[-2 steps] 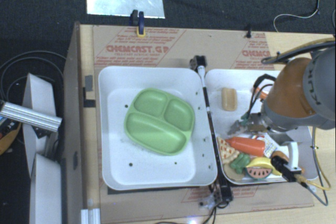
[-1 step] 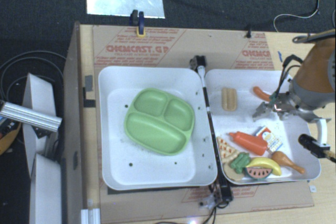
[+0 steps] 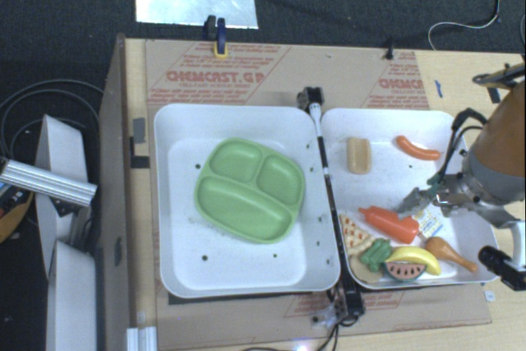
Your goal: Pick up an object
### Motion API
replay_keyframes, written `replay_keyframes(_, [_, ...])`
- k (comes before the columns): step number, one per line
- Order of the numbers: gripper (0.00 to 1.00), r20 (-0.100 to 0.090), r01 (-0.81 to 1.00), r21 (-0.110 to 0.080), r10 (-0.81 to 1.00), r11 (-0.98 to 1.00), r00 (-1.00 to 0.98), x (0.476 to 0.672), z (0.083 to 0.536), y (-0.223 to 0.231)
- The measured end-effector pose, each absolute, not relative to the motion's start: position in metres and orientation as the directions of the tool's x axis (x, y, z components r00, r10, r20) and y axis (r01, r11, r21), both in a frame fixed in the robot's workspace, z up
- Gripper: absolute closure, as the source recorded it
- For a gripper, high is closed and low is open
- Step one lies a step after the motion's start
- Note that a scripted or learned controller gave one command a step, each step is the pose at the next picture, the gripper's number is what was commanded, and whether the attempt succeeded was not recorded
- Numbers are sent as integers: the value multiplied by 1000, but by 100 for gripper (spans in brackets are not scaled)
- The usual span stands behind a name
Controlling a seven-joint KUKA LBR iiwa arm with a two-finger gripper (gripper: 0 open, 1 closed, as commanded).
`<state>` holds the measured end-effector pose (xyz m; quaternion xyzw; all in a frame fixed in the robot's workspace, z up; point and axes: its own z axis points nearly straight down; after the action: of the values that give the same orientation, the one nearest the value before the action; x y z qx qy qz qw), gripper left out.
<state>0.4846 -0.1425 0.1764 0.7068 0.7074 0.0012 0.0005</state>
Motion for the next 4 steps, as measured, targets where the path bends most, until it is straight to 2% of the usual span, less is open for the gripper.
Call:
replay_keyframes(1, [0,-5,1000,12,1000,1,-1,490,88,-89])
replay_keyframes(2, [100,2,1000,15,1000,3,-3,492,102,-88])
replay_keyframes(3, [100,-4,1000,5,1000,-2,2,498,141,-135])
replay_keyframes(4, [100,1,1000,0,1000,7,-7,525,96,-99])
